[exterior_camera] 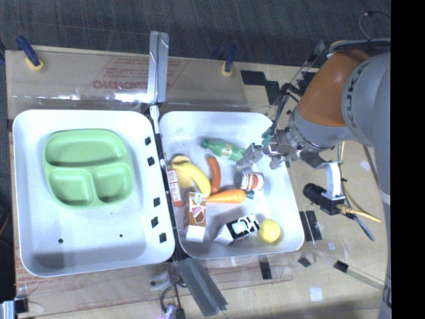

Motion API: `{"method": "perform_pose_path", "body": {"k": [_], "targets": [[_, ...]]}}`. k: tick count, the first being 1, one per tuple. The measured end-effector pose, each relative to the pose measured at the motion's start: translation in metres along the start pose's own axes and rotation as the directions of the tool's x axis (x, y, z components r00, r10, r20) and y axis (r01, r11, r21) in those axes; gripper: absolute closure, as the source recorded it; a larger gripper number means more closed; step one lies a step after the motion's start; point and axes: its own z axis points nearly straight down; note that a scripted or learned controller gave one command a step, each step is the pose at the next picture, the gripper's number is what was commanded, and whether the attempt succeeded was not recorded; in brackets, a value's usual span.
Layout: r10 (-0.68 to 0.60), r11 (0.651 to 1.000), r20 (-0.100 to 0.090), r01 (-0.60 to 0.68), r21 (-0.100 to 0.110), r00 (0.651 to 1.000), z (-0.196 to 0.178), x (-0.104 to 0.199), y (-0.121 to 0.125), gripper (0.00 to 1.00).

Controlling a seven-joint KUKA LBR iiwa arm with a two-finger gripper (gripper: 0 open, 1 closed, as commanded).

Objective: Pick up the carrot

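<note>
Carrot lies loose in the right bin, gripper above the can

Bench (80,72) of pale wood carries two shallow white bins side by side, with a clear plastic sheet taped across its far part and blue clamps at the back edge. Dark carpet runs behind it. Black tape marks and a few cables lie on the bench to the right of the bins.

The left bin (40,244) holds a green plastic tray (88,167) with three rounded compartments. The right bin (199,121) holds the small items.

The gripper (255,155) hangs over the right bin's far right part, at the end of the grey arm (372,98) with its orange band. It sits just above a small can (252,181) with a red and white label. Whether the fingers are apart or together cannot be told at this angle, and nothing is seen between them.

The carrot (224,196) lies near the middle of the right bin, smooth, orange and tapered, its thick end pointing right, close to the can. Left of it are a yellow banana (191,175) and a brown carton (196,214). A red sausage (214,171) lies just behind it, and a green bottle (223,149) lies farther back. In front are a black and white carton (243,227) and a round yellow lemon (269,231).
</note>
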Motion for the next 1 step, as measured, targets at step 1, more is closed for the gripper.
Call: {"method": "perform_pose_path", "body": {"k": [1], "targets": [[0.114, 0.994, 0.0, -0.114, -0.006, 0.994, 0.0989, 0.0154, 0.0163, 0.0]]}}
